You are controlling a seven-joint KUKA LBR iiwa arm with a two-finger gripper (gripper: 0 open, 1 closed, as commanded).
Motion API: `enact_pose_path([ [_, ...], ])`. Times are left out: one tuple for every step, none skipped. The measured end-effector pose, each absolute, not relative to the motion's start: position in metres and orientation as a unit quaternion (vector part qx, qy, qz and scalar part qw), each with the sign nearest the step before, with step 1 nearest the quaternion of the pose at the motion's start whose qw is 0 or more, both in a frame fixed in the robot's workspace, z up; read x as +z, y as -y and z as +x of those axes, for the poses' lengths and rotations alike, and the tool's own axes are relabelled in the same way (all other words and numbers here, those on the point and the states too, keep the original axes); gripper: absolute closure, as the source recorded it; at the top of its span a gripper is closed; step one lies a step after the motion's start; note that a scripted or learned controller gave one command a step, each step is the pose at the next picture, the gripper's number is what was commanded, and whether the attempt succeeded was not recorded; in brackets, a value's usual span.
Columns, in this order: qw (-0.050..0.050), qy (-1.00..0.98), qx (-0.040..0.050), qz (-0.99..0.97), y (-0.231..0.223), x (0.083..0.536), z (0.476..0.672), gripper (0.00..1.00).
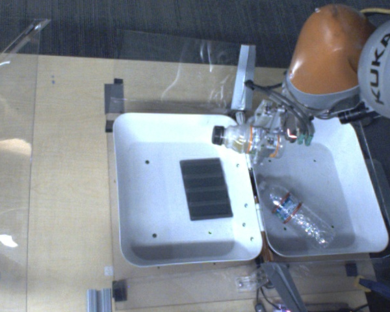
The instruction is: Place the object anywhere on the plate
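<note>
Here, seen from above and at a slant, a pale wooden bench (52, 194) carries two shallow white bins side by side. The left bin (143, 239) has a dark, ribbed rectangular plate (207, 188) lying flat near its middle, turned slightly off square. The right bin (357, 226) holds a clear, crumpled plastic bottle (298, 215) with a coloured label, lying on its side towards the near edge.

A grey robot arm (377, 51) with a large orange band (328, 41) reaches in from the right. Its gripper (259, 137) hangs over the far end of the wall where the two bins meet. At the gripper is a small clear bottle with a dark cap (229, 136), held sideways. Its cap end sticks out to the left, over the far right corner of the left bin, while its other end sits inside the gripper's metal parts. The fingers appear closed about that end of the small bottle, though the tangle of metal and glare there makes the exact contact hard to make out.

The small bottle is up beyond the plate's far right corner, apart from it, and not touching it
</note>
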State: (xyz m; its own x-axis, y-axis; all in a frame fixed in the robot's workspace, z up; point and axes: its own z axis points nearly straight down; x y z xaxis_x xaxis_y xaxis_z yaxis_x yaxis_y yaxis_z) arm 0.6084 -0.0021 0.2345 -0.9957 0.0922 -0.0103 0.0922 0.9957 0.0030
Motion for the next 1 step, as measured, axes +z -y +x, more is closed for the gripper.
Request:
enact_pose_path([
  [0.003, -0.999, 0.0015, -0.043, -0.0865, 0.2428, 0.5647, 1.0],
])
